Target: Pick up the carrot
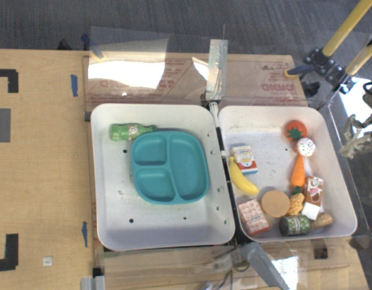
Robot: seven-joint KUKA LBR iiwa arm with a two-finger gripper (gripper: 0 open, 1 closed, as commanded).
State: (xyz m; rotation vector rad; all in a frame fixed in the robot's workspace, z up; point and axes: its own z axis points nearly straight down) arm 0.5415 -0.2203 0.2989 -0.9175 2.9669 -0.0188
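- Orange carrot [298,171] lies in the right bin [337,180], toward its 3 o'clock wall, tip pointing to 12.
- Neighbours crowd it: a speckled white ball [306,147] touches its tip at 12; a small carton [314,191] sits just beside it at 4; a round biscuit [275,203] lies near at 7.
- Open room: bare floor at the carrot's 9 o'clock side, between it and the banana [242,179]. Judgement: approach from above, fingers closing along 9–3.
- Gripper state: cannot tell.
- Left bin [107,180] holds a teal tray [170,165] and a green bottle [130,131], well apart from the task.
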